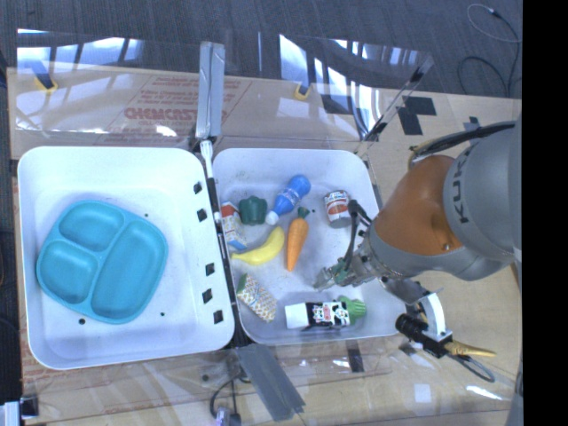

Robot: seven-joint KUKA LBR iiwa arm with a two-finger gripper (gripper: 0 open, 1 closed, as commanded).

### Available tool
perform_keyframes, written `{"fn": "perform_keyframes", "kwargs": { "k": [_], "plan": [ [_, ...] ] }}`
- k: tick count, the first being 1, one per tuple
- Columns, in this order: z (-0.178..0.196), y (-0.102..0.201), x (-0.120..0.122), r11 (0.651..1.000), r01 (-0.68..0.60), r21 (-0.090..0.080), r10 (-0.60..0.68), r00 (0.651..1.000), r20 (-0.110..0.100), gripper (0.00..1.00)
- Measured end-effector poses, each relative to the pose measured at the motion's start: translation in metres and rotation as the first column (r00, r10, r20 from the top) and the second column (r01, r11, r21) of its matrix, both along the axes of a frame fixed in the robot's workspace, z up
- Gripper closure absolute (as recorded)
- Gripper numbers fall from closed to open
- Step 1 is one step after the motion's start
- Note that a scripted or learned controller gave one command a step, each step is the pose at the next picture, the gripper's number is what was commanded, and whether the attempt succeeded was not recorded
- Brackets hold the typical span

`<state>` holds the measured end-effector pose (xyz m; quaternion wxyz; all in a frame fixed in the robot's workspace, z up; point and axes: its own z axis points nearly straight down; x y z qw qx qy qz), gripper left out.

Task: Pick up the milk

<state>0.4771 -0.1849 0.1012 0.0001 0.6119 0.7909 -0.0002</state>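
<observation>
The milk (325, 313) lies on its side, long axis running three to nine o'clock. It sits just beside the gripper (340, 273), at about six o'clock from it. I cannot tell how the jaws stand.

**End effector low in the right bin, near the milk**

The end effector (342, 272) hangs inside the right bin (373, 189), just above the milk (325, 313), which lies flat by the front wall. A carrot (295, 242), banana (259, 250) and blue bottle (290, 196) lie nearby. The left bin (35, 171) holds a blue divided plate (102, 260).
</observation>
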Motion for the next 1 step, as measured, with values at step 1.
{"fn": "perform_keyframes", "kwargs": {
  "k": [1],
  "plan": [
    [0.0773,0.0064,-0.0002,0.980,-0.200,0.000,0.200,0.980,0.000,1.00]
  ]
}}
